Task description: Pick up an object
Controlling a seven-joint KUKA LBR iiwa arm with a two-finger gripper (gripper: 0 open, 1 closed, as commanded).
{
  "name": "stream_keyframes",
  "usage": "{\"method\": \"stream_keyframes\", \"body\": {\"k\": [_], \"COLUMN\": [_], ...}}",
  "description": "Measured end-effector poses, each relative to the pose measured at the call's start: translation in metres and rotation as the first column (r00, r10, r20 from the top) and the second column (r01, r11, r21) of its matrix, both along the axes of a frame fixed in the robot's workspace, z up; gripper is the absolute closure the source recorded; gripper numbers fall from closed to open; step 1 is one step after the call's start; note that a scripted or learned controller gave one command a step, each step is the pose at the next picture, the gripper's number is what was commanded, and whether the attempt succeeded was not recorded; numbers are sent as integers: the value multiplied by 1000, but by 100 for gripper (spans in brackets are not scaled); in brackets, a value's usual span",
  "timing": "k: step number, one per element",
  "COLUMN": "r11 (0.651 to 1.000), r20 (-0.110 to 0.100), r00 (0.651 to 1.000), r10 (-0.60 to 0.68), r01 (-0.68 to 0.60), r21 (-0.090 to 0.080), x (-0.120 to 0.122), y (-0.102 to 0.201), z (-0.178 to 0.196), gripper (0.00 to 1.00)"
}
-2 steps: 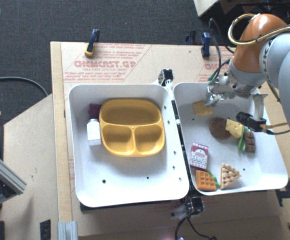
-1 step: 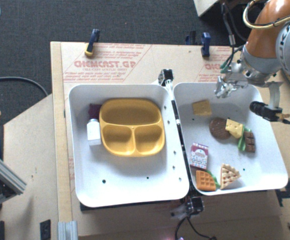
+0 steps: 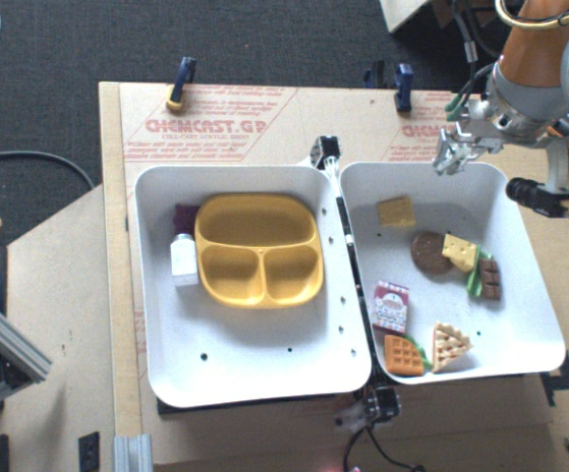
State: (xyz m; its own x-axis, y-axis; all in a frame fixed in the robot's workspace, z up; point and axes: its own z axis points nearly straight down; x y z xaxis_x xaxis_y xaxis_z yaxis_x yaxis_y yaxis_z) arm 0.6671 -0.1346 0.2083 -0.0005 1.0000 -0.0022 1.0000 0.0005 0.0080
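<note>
My gripper (image 3: 449,161) hangs over the far rim of the right bin (image 3: 530,264), with nothing seen between its fingers. Below it in that bin lie toy foods: a tan cracker (image 3: 396,210), a brown cookie (image 3: 427,252), a yellow cheese wedge (image 3: 460,252), a chocolate bar (image 3: 489,277) on a green bean, a red-and-white carton (image 3: 390,308), an orange waffle (image 3: 403,355) and a pale waffle slice (image 3: 450,344). The cracker is the nearest item to the gripper.
The left bin (image 3: 166,342) holds a yellow divided plate (image 3: 258,249), a small white bottle (image 3: 184,260) and a dark purple item (image 3: 186,214) beside it. Two clamps (image 3: 180,84) (image 3: 403,88) grip the board's far edge. A black clip (image 3: 325,150) joins the bins.
</note>
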Motion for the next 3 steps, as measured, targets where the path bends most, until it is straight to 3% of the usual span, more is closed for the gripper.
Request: {"method": "stream_keyframes", "body": {"k": [1, 2, 3], "r11": [1000, 1000, 1000], "r20": [-2, -8, -12], "r00": [1000, 1000, 1000], "r10": [0, 5, 2], "r01": [0, -5, -2], "r21": [0, 4, 4], "x": [1, 3, -18], "y": [0, 53, 75], "z": [19, 20, 8], "gripper": [100, 100, 100]}}
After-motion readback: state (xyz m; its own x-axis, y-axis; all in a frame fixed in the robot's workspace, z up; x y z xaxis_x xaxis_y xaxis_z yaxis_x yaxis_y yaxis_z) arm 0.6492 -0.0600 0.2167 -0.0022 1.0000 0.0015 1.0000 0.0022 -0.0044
